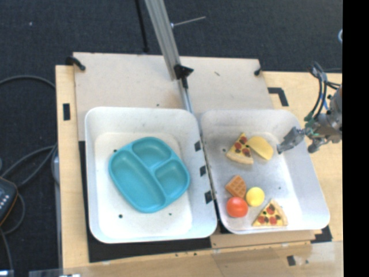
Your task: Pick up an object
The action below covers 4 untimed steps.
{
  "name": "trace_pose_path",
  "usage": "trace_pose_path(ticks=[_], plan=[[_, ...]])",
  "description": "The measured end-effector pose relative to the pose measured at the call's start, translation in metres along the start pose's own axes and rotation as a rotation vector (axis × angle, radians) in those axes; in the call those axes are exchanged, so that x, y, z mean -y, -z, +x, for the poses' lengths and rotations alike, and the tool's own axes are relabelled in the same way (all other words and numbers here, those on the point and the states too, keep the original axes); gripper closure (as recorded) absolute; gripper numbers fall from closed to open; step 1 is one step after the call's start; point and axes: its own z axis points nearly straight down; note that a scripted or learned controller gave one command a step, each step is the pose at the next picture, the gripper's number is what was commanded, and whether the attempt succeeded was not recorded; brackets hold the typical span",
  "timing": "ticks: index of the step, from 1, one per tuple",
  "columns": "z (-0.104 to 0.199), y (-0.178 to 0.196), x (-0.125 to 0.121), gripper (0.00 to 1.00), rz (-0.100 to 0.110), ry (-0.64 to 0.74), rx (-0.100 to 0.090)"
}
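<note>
While the claw (301, 138) hangs spread and holding nothing at the right bin's (311, 178) far right rim, the yellow cheese wedge (262, 148) lies just left of it, touching a pizza slice (240, 150). It looks light, stiff, smooth; pinch its flat sides.

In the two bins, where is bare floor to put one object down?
Left bin: bare strips around the blue tray. Right bin: bare between pizza slice and waffle, and along its right side. Crowded near the tomato.
</note>
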Motion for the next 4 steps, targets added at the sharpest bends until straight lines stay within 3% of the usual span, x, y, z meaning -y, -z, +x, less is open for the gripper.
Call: trace_pose_path(ticks=[1,2,4], plan=[[0.0,0.0,0.0,0.0,0.0,-0.001,0.0],[-0.006,-0.062,0.001,0.0,0.007,-0.003,-0.001],[-0.006,-0.147,0.005,0.0,0.005,-0.003,-0.001]])
